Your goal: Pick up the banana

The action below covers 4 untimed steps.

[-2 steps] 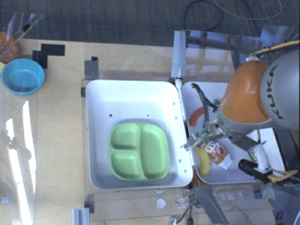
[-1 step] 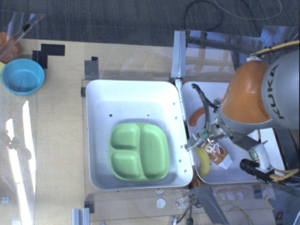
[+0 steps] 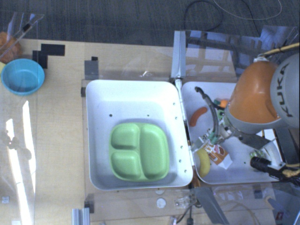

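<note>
Yellow curved banana [image 3: 203,161] lies in right white bin [image 3: 243,176], against its left wall. Claw [image 3: 213,137] hangs just above it, likely positioning; grip state: cannot tell.

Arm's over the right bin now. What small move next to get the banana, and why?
Probably ease the gripper down and slightly toward the bin's near edge: the yellow banana lies just below it against the right white bin's left wall, beside an orange-and-white packet, not yet between the gripper's tips.
</note>
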Each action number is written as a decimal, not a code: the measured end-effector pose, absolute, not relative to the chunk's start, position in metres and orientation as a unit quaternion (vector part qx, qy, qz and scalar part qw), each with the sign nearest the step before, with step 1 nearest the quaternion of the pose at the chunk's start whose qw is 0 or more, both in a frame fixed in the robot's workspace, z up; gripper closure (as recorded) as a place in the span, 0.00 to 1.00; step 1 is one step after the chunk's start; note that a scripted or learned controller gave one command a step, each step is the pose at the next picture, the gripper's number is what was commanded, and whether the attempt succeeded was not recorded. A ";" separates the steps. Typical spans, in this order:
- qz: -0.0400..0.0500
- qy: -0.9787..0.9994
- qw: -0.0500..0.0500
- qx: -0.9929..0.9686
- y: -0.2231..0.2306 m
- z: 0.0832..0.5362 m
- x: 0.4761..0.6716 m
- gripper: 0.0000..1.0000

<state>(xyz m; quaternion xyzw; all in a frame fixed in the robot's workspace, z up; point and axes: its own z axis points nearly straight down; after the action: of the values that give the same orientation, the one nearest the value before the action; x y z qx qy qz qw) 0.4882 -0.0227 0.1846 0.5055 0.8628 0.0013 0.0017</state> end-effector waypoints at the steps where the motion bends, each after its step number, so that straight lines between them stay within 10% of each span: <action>1: 0.001 0.896 0.002 0.445 0.024 0.185 0.488 0.00; 2: 0.004 0.896 0.005 0.443 0.025 0.196 0.491 1.00; 3: 0.004 0.896 0.005 0.444 0.025 0.196 0.491 0.00; 4: 0.001 0.829 0.002 0.559 -0.046 0.185 0.488 0.00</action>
<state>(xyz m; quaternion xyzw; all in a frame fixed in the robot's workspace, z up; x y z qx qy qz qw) 0.4881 -0.0460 0.1851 0.5585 0.8295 0.0015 0.0024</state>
